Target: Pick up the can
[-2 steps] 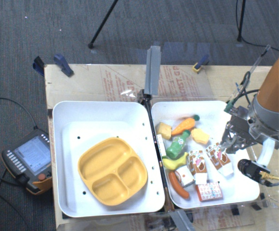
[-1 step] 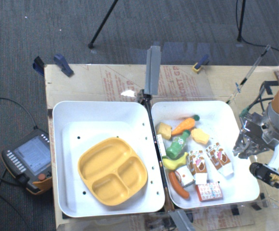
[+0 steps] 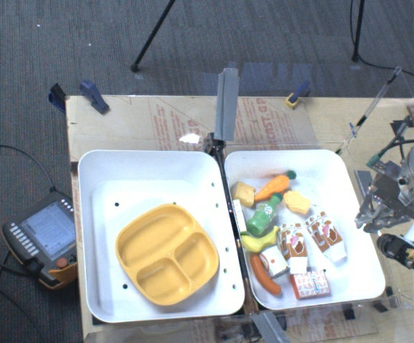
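Observation:
The right white bin (image 3: 350, 277) holds several toy foods. Two brown-and-white printed containers (image 3: 292, 240) (image 3: 325, 234) lie side by side in its middle; whether either is the can I cannot tell. Around them lie an orange carrot (image 3: 272, 187), a green bottle (image 3: 262, 217), a yellow banana (image 3: 258, 242), a red sausage (image 3: 265, 276) and a red-and-white box (image 3: 310, 285). My gripper (image 3: 375, 216) hangs at the far right, just outside the right bin's right wall, apart from all the items.
The left white bin (image 3: 96, 191) holds a yellow compartment tray (image 3: 166, 253). A grey post (image 3: 227, 106) stands behind the seam between the bins. Clamps sit on the bench's back edge, and a teach pendant (image 3: 42, 238) lies on the floor at left.

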`<state>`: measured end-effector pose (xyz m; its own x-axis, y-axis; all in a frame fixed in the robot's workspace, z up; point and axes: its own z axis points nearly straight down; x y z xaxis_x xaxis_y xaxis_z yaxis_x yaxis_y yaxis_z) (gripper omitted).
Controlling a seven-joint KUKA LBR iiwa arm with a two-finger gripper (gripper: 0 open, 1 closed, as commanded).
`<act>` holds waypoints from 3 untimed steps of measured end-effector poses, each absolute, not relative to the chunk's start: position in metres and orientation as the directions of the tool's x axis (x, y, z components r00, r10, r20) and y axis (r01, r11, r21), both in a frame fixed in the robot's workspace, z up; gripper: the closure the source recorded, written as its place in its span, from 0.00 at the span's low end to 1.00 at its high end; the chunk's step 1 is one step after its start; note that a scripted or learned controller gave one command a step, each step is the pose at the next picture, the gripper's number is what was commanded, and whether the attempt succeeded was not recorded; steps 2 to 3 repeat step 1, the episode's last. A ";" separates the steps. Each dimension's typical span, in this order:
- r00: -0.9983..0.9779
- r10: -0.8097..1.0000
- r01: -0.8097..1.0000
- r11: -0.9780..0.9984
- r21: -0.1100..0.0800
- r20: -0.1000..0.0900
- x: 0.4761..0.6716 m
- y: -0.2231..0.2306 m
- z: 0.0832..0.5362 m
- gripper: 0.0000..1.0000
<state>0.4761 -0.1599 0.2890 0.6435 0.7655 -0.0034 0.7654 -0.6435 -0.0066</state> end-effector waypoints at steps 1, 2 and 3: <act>0.722 0.692 0.692 -0.722 -0.005 -0.004 0.476 -0.127 0.313 1.00; 0.722 0.692 0.692 -0.722 -0.005 -0.004 0.476 -0.127 0.313 1.00; 0.722 0.692 0.692 -0.722 -0.005 -0.004 0.476 -0.127 0.313 1.00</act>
